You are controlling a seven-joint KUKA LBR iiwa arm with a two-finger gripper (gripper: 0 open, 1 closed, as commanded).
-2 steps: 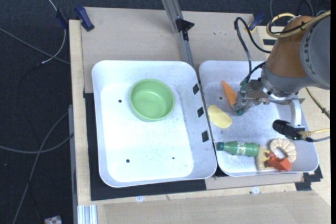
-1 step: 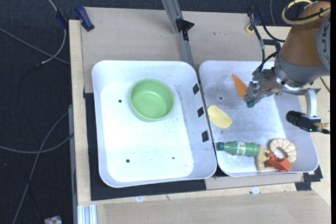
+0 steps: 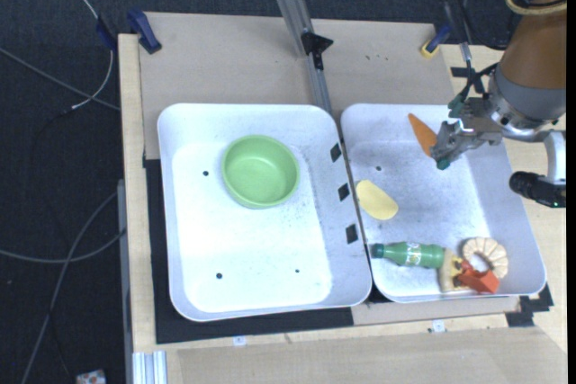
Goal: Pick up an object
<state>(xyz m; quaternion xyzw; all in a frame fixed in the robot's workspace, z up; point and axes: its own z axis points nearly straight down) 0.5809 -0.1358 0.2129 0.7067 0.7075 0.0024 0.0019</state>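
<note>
While my arm (image 3: 531, 58) reaches in over the right bin (image 3: 504, 193), my hand (image 3: 447, 153) hangs just beside the orange carrot (image 3: 422, 132), at that bin's far end. Whether my hand is wide or narrow I cannot tell, and nothing shows between its tips. Nearer than the carrot, a yellow piece (image 3: 376, 200) lies by the bin's left wall. Nearer still, along the front wall, a green bottle (image 3: 410, 254) lies on its side, with a shrimp toy (image 3: 477, 265) just beside its base. Across from the carrot, the left bin (image 3: 189, 283) holds a green bowl (image 3: 260, 171), upright.
</note>
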